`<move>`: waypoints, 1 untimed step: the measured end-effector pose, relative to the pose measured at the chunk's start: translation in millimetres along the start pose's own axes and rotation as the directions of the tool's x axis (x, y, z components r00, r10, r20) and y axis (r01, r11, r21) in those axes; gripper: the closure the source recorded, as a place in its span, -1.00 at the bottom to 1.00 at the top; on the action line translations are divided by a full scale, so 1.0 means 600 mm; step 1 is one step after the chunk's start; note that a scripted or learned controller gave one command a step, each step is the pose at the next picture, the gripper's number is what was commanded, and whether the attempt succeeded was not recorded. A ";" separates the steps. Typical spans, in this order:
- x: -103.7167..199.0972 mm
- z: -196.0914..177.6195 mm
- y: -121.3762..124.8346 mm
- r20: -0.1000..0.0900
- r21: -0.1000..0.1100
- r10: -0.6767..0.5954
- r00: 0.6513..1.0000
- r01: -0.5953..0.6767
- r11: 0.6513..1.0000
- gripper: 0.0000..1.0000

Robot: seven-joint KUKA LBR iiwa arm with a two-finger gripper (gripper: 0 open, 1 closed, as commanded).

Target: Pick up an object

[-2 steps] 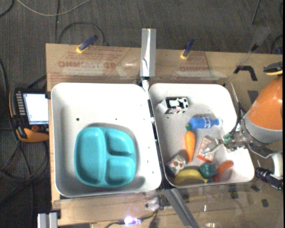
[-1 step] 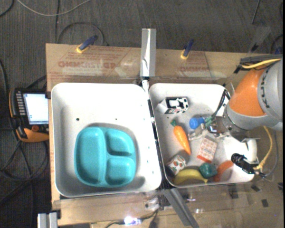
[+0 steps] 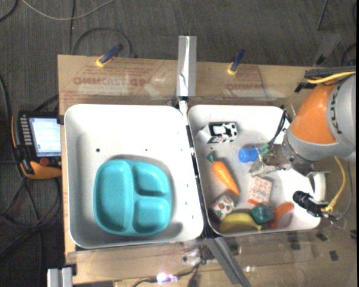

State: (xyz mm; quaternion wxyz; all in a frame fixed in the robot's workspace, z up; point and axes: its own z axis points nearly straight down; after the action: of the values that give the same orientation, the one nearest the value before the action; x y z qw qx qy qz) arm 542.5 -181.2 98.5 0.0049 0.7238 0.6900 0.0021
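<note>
The right bin [image 3: 198, 160] holds several small objects: a black-and-white toy cow [image 3: 222, 131], a blue bottle cap [image 3: 248, 155], an orange carrot [image 3: 225, 175], a red-and-white packet [image 3: 259, 190], a small printed cup [image 3: 222, 207], a yellow banana [image 3: 238, 222], a dark green piece [image 3: 262, 213] and a red-orange piece [image 3: 283, 214]. My gripper [image 3: 268, 160] hangs over the right bin's middle, just right of the blue cap and above the packet. Nothing is visibly between its fingers.
The left bin [image 3: 78, 160] holds a turquoise divided tray [image 3: 131, 196]. A handheld pendant [image 3: 39, 142] lies left of the bench. The arm's orange band [image 3: 316, 121] and grey body cover the right bin's right side. Clamps and a metal post [image 3: 186, 64] stand at the back.
</note>
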 end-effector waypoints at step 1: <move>0.000 0.000 0.000 0.000 0.000 0.000 1.000 0.000 1.000 -1.00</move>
State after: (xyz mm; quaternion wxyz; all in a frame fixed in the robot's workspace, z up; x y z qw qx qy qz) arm 542.3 -181.3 98.4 0.0048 0.7239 0.6899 0.0020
